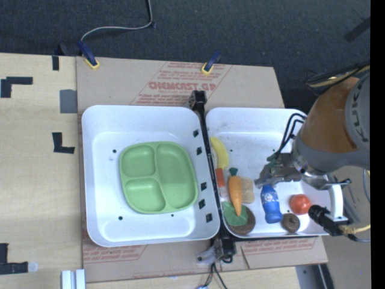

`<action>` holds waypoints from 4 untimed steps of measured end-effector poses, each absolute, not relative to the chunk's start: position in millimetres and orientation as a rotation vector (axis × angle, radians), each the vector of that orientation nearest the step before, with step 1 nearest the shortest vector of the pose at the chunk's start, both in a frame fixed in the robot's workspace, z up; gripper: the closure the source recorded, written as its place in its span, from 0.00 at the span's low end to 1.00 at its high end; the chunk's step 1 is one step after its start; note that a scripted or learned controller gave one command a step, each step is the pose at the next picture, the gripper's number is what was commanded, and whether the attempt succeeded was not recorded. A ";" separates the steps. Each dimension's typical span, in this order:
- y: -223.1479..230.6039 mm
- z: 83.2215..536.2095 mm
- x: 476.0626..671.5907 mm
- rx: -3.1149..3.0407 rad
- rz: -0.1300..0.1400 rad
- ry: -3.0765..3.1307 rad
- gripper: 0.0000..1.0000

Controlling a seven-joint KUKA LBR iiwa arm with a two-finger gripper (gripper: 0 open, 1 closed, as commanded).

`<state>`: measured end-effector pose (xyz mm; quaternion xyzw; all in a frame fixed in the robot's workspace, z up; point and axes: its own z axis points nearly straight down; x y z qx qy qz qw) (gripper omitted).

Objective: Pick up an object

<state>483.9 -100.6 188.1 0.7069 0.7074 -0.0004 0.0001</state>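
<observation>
Though crowded among other items in the right bin point(252, 125), likeliest for the pick: blue bottle point(271, 205), lying near the bin's front wall, pale cap toward the far side, long axis running far-to-near in the view with a slight lean.

Just beyond the cap end, tool point(274, 172), hanging over the bin floor, very near the bottle, seemingly apart from it, with nothing visibly in its grasp. Spread or pressed together: impossible to tell from this angle.

Judged from that: a short move toward the front wall, then down, with the grasp set across the bottle's width rather than along its length.

To the view's right of the bottle, tomato point(299, 203) and, nearer the front wall, brown ball point(291, 223), both close enough to be knocked.

To the view's left, carrot point(235, 194), also lying far-to-near, one end over a green item point(236, 217). Beyond it, banana point(220, 153) along the divider.

In the left bin point(102, 125), green plate point(159, 176), well apart. Arm point(331, 125) reaching in over the right bin's far corner.
</observation>
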 end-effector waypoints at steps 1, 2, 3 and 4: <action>-97.7 145.3 482.7 2.223 -0.003 2.224 1.00; -97.7 145.5 483.0 2.222 -0.003 2.224 0.00; -110.7 95.1 490.2 2.222 -0.002 2.222 0.00; -110.3 104.0 489.8 2.223 -0.003 2.224 1.00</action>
